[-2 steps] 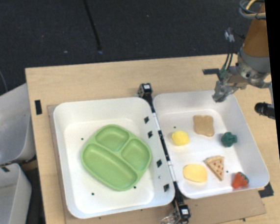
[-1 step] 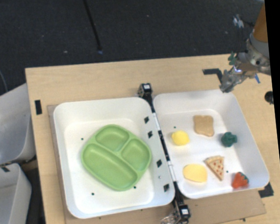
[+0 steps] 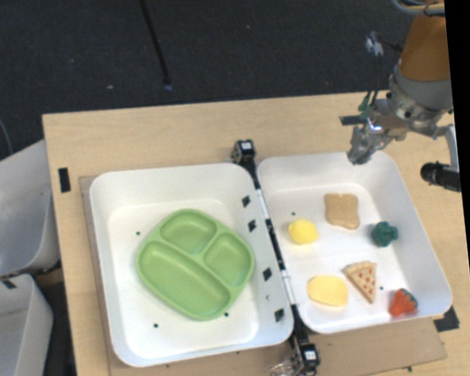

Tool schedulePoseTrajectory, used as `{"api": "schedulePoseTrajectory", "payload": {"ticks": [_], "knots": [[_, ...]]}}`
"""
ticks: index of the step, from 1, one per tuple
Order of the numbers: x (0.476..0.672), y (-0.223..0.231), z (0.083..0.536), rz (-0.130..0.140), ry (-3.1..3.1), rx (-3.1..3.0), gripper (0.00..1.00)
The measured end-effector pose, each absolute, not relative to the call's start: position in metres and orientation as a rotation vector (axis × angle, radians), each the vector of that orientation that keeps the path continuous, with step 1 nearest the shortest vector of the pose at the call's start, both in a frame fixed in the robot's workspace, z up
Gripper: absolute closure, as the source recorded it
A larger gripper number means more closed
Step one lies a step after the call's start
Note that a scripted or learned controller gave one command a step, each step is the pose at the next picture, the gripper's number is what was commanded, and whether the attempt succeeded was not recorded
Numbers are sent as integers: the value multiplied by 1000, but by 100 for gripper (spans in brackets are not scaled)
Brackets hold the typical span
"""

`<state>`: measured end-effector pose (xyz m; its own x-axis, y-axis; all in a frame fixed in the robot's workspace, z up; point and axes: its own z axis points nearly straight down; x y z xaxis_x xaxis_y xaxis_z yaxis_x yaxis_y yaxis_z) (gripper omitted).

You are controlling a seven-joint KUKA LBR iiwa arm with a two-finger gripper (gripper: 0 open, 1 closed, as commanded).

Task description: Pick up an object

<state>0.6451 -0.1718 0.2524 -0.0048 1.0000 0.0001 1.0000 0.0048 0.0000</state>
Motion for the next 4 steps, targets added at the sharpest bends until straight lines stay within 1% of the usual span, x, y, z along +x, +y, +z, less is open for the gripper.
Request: {"api": "schedulePoseTrajectory", "payload": {"ticks": [1, 2, 3, 4], "knots": [[646, -114, 256, -1, -2228, -2215, 100], [636, -71, 248, 0, -2226, -2215, 100], [636, -16, 253, -3, -2229, -2213, 100], [622, 40, 259, -2, -2229, -2212, 100]]}}
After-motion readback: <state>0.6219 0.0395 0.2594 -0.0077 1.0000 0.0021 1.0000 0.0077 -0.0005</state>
